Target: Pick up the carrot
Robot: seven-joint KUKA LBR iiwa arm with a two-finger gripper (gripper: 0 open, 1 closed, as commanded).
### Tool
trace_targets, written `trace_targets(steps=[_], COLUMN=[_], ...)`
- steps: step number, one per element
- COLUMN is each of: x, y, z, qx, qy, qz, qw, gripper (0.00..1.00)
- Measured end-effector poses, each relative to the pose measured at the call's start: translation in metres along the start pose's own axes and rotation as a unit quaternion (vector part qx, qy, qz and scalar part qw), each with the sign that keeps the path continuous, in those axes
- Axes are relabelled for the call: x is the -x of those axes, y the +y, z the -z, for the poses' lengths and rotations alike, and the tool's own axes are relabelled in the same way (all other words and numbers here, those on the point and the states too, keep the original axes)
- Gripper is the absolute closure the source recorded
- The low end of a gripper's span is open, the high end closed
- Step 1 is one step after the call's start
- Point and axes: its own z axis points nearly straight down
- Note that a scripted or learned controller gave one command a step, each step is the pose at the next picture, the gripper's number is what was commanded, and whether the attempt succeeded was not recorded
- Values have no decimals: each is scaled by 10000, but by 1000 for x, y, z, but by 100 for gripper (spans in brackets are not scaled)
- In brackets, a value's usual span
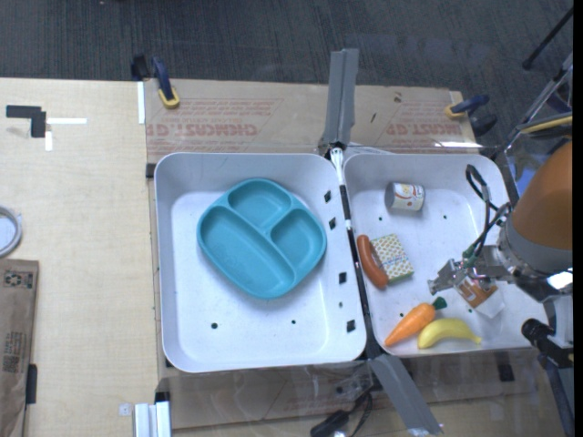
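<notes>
A pale bench [73, 271] is seen bearing two white bins. In the right bin [428, 349], the carrot [410, 324] is found at the near edge, touching the banana [446, 334]. Just beyond, the gripper [453, 277] is poised; whether its grip is open cannot be told. The banana may be nudged or grabbed instead.

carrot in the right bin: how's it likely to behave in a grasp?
The carrot looks like a smooth, rigid toy, so it should probably hold its shape but may slip between hard fingers. Its tapered, round body seems apt to roll or pivot if pinched off-centre. The banana lies against its leafy end, so it will likely get nudged as the claw closes.
</notes>
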Motion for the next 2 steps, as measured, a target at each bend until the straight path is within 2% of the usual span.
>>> trace_targets(steps=[1, 2], x=[30, 4], y=[-2, 3], z=[108, -11], qx=[-25, 79], qy=[-2, -25], qz=[-1045, -1742], qw=[9945, 9847], gripper=[0, 0])
